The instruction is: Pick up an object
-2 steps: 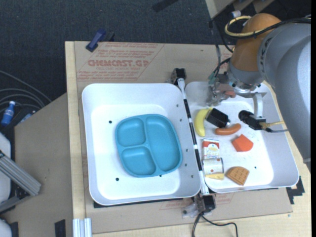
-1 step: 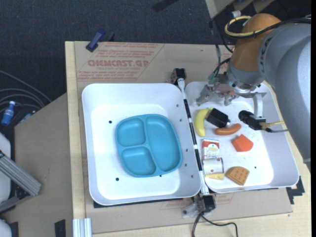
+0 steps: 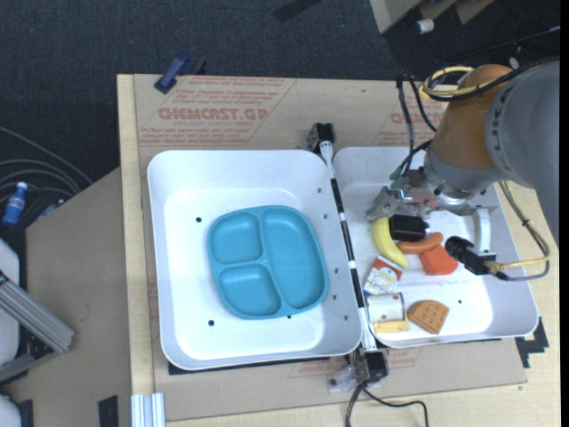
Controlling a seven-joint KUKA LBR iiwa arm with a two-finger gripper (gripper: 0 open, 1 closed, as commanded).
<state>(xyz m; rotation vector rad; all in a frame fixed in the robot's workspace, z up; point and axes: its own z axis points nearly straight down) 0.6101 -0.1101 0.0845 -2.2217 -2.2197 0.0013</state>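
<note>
My gripper [image 3: 420, 226] hangs low over the middle of the right bin [image 3: 507, 305], below the grey wrist and its orange band. Right under it lie a yellow banana [image 3: 386, 242] and a red sausage-like piece [image 3: 427, 242], with an orange-red block [image 3: 438, 261] beside them. Dark gripper parts sit against the banana and the red piece. Whether anything is held is not visible. Nearer the front edge lie a brown waffle [image 3: 428, 315], a small white carton [image 3: 382, 278] and a pale boxed item [image 3: 388, 313].
The left bin [image 3: 178, 185] holds a blue divided plate [image 3: 265, 261]. A black clamp rail [image 3: 342, 229] runs between the bins. Cables loop beside the arm at the right. A blue marker [image 3: 172, 73] lies on the bench's far left corner.
</note>
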